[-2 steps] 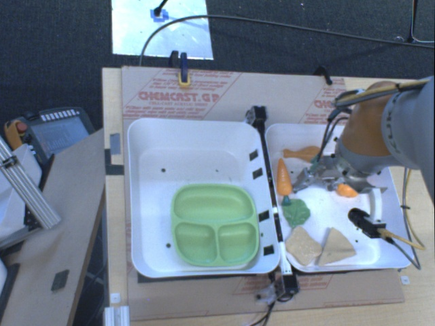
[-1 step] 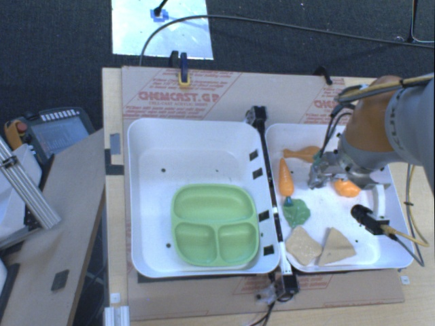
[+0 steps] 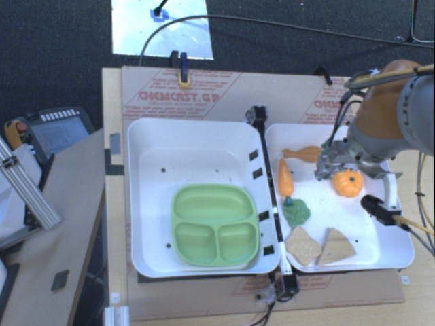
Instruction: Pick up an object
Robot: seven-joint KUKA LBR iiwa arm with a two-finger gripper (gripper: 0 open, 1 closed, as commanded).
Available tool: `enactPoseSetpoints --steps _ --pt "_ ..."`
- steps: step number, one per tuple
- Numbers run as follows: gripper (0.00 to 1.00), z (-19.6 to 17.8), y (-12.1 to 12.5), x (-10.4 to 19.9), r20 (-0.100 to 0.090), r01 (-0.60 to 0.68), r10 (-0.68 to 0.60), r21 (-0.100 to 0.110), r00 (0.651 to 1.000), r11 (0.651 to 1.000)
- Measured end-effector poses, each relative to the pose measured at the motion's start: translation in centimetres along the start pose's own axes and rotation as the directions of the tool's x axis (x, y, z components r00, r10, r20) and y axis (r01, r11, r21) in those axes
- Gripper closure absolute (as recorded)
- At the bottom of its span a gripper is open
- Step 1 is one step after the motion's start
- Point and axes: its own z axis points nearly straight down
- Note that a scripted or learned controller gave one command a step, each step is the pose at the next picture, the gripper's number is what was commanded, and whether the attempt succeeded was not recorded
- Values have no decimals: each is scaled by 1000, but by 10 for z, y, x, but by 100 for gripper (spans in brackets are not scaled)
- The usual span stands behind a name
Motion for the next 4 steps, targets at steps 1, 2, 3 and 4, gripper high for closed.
enactPoseSetpoints --steps 1,2,3,4 --pt "100 -57 10 -6 1 0 0 -3 1000 1000" --pt "100 -77 11 -7 0 1 -1 0 1000 1000" --pt "100 -79 12 38 -2 5 -5 2 1000 1000" --pt "100 -72 8 89 -2 5 -5 4 1000 1000"
